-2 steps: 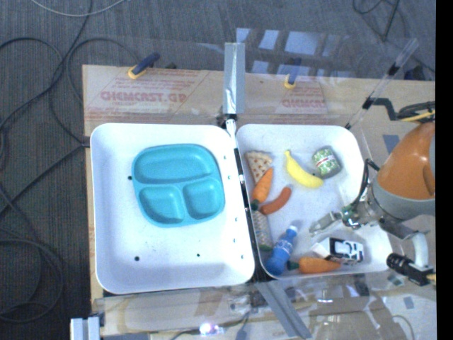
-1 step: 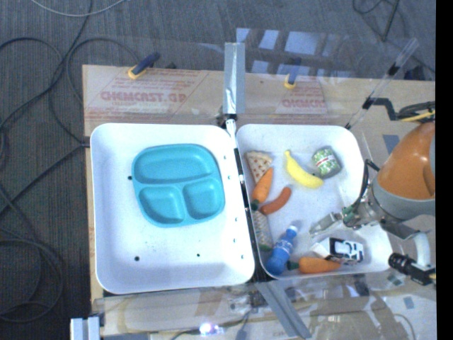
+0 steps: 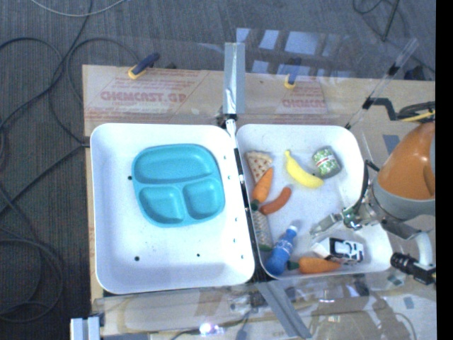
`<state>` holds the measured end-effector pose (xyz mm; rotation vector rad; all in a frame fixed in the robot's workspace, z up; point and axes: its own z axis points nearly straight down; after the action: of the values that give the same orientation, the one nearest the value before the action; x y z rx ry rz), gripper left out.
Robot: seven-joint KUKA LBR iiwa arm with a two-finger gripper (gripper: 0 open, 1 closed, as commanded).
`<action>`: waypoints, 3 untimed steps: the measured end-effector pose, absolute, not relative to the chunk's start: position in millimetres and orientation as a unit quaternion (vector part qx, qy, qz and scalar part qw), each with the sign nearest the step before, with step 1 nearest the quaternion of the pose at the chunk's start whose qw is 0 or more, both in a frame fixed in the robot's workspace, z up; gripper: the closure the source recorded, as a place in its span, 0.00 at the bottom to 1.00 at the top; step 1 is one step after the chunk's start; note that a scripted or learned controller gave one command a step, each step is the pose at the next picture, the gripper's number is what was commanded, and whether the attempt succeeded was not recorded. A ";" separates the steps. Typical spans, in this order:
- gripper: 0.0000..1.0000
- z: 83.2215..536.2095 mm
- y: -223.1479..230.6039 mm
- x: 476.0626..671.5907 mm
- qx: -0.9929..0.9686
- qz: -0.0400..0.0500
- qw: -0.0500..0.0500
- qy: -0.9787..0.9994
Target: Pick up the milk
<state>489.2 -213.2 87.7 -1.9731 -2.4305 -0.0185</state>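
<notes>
One fixed cam, mounted high above the tabletop point(image 3: 141, 94), looking down at a slant (both bins in frame); arm point(image 3: 410, 172) enters from right edge.

We take this for a robotics lab. Two white bins point(image 3: 106, 190) sit on a cardboard-covered bench point(image 3: 163, 94) held by clamps point(image 3: 143, 65) near the top, loose cables point(image 3: 42, 55) trail over grey carpet point(image 3: 177, 13) at the upper left, and the robot arm point(image 3: 410, 172) enters at right.
</notes>
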 end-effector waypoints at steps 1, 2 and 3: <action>0.00 87.7 -213.6 489.3 -0.621 -0.006 0.005 -0.784; 0.00 87.7 -210.8 492.0 -0.672 -0.008 0.003 -0.740; 0.00 87.9 -211.5 491.5 -0.660 -0.008 0.003 -0.751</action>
<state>491.5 -211.5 87.9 -2.0703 -2.3537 -0.0239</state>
